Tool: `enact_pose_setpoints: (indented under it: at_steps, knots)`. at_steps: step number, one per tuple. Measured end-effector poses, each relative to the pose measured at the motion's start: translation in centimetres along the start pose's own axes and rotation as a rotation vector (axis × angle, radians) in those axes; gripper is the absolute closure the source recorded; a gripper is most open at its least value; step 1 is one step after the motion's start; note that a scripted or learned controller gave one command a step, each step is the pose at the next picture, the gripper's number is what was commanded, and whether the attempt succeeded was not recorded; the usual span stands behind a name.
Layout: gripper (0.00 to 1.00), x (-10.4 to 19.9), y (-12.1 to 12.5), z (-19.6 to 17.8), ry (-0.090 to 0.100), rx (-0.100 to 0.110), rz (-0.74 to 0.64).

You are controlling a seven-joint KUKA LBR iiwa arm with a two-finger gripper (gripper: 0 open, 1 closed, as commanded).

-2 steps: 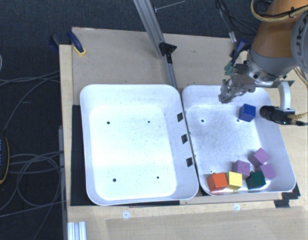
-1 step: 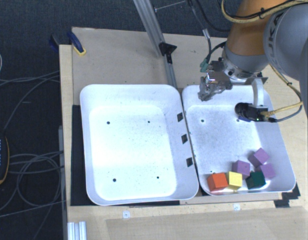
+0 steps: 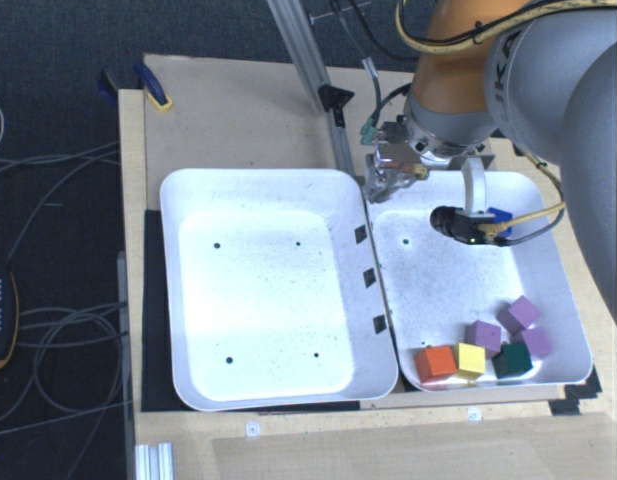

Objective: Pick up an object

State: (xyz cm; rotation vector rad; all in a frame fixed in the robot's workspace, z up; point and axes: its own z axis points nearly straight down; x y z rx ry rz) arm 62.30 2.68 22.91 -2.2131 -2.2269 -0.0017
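Blocks lie clustered at the near edge of the right bin (image 3: 563, 268): orange block (image 3: 437, 361), yellow block (image 3: 472, 358), green block (image 3: 511, 361) and three purple blocks (image 3: 522, 314). Gripper (image 3: 390, 178) hangs over that bin's far left corner, well apart from them, carrying nothing. Judged step: approach not yet made. Next move calls for travel toward the cluster and descent on one block. Whether the pincer is open or closed cannot be told; its tips are blurred against the rim. Left bin (image 3: 178, 268) noted alongside.
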Motion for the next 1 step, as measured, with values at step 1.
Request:
enact_pose_setpoints:
  at_steps: [1]
  knots:
    - [1.0,4.46,1.44,-0.16,0.0,-0.003,0.0]
